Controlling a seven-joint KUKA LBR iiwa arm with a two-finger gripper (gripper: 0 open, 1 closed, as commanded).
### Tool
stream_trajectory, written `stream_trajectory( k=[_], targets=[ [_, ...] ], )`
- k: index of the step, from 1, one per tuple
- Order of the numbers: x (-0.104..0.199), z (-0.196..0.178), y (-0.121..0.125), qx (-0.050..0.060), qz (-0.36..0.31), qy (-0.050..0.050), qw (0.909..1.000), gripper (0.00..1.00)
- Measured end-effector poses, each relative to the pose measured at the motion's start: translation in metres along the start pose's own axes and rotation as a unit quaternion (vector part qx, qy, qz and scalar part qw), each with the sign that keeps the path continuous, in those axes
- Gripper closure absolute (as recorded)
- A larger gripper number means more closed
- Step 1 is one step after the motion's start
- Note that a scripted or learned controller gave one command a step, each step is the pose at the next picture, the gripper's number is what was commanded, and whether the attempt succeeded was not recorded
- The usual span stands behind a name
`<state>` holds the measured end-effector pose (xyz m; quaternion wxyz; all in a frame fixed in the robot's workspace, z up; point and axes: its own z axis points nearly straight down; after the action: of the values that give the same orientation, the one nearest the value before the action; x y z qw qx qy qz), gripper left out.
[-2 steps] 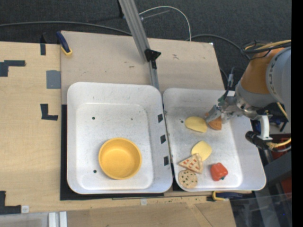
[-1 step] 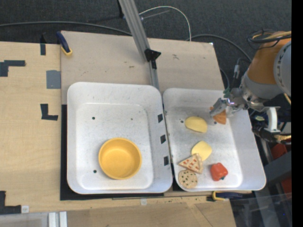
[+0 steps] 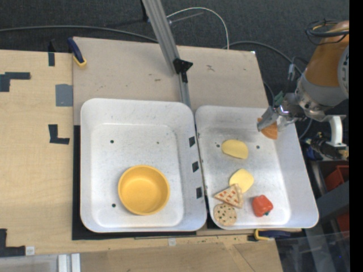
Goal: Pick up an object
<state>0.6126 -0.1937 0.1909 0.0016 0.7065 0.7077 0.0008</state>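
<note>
Camera view: nearest the lens, along the front wall of the right bin point(image 3: 295, 152), lie a round cookie point(image 3: 225, 214), a pizza-slice toy point(image 3: 229, 196) and a red pepper point(image 3: 261, 205). Just behind them sits a yellow wedge point(image 3: 242, 179); further back, a pale yellow lump point(image 3: 235, 149).

Left bin point(image 3: 96, 152) holds a yellow bowl point(image 3: 143, 189).

Gripper point(image 3: 271, 123) hangs over the right bin's far right corner, closed around a small orange object point(image 3: 270, 131), which shows between its fingertips. It appears raised off the floor, though height is hard to judge at this slant.

Key relation: the remaining pieces all lie left of and in front of the gripper, well apart from it. Judgement: grasp made; a lift clear comes next.
</note>
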Motion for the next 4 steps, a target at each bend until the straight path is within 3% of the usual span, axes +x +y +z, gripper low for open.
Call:
stream_trajectory(
  k=[1,4],
  targets=[
    [0.000,-0.032,0.001,0.001,0.000,0.000,1.0000,1.00],
    [0.168,-0.020,-0.061,0.004,-0.003,0.002,1.0000,1.00]
  ],
)
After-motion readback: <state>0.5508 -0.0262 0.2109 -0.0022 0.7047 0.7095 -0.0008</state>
